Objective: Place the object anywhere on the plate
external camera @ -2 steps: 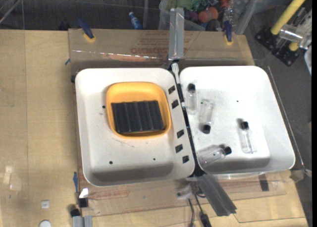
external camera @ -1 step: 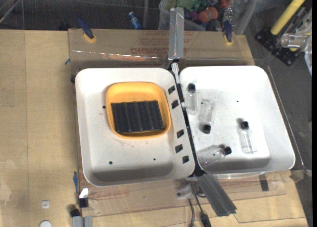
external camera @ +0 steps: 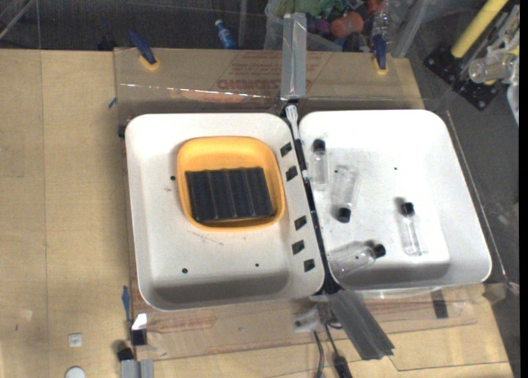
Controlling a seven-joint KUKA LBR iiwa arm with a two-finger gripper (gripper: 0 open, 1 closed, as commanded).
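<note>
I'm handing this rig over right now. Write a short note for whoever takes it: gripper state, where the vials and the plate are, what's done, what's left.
Gripper: not in frame, state unknown.
Plate: yellow, in the left bin, with a dark ribbed pad on it.
Vials: four clear, black-capped, all in the right bin.
Done: nothing on the plate yet.
Left: pick one vial, set it on the plate.
</note>
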